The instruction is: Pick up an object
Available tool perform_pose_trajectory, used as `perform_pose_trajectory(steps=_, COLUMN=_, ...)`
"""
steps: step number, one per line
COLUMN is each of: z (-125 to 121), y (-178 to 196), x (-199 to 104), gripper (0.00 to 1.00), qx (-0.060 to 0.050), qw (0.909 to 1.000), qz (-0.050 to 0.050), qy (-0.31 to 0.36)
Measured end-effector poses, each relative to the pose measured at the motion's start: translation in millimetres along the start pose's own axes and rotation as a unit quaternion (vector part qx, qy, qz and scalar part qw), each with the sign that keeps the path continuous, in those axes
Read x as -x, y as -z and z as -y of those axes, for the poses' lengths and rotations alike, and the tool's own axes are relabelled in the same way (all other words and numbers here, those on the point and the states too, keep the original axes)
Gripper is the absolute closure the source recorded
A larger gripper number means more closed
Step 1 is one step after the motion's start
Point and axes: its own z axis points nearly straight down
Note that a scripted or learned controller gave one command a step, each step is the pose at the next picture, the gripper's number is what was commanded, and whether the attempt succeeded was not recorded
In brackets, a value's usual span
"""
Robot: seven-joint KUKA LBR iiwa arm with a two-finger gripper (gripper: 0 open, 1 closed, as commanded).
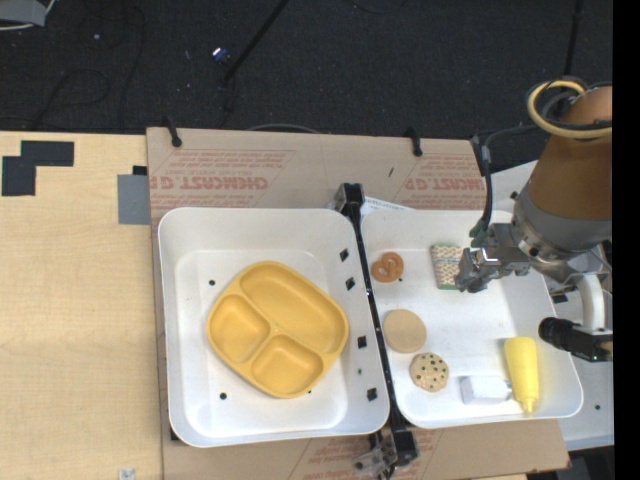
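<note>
Five items right bin [560, 408] | gripper [478, 268] beside patterned square [447, 263]

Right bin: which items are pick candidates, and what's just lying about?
Candidates: pretzel, tan disc, cookie, yellow bottle, patterned card, white block; gripper over the card.
Lying about: yellow divided plate in left bin.

Dark carpeted floor [300, 58] with loose cables; pale wooden benchtop [75, 328]; cardboard sheet [280, 173]
</note>
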Motion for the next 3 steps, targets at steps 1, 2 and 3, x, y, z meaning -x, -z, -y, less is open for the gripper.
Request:
perform_pose_trajectory(steps=1, z=-11, y=-15, x=-49, gripper=1.00, qx=-0.002, qw=1.0000, qz=-0.001, qy=0.002)
perform_pose_trajectory(steps=2, z=-27, y=-28, x=-100, gripper=1.00, qx=-0.002, qw=1.0000, qz=0.000, qy=0.002)
perform_pose_trajectory(steps=3, z=-41, y=-16, x=-150, gripper=1.00, qx=-0.001, qw=1.0000, qz=0.000, qy=0.002)
